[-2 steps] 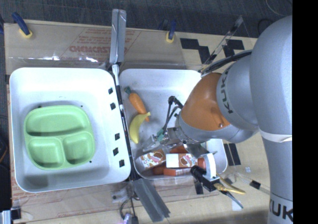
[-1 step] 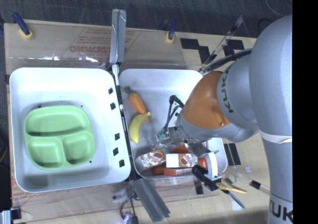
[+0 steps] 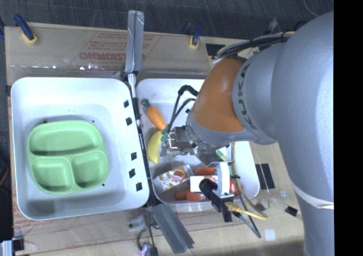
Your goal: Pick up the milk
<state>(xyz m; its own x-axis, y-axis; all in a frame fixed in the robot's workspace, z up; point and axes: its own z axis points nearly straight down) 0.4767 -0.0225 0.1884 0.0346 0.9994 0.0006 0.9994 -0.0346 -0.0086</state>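
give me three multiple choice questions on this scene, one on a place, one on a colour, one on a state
1. Where does the carrot lie?
A. left bin
B. right bin
C. on the bench
2. What colour is the tray with compartments?
A. green
B. red
C. blue
3. How is the tray loaded?
A. stacked with fruit
B. holding a carton
C. nothing in its compartments

Answers: 1 B, the carrot lies in the right bin by the banana. 2 A, it is pale green. 3 C, all three compartments show bare green.
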